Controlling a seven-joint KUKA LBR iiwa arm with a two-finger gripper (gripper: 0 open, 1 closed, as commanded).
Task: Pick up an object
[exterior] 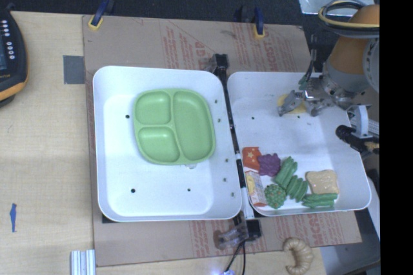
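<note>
Two-finger metal gripper (302, 103) was seen with fingers spread, nothing held | small yellow object (288, 101) lay just beside it | both well behind the green toy beans (295, 184), suggesting descent for grasping.

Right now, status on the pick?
Gripper low in right bin, far end, by a yellow item. No grasp visible. Toy food clustered at near edge, untouched. Green plate in left bin.

Two bins side by side mid-frame on the surface (45, 157). Left bin (113, 196) holds a divided plate (174, 126) at centre. Right bin (352, 199): toy foods (290, 183) clustered along lower edge; end effector (303, 102) over its upper part.
</note>
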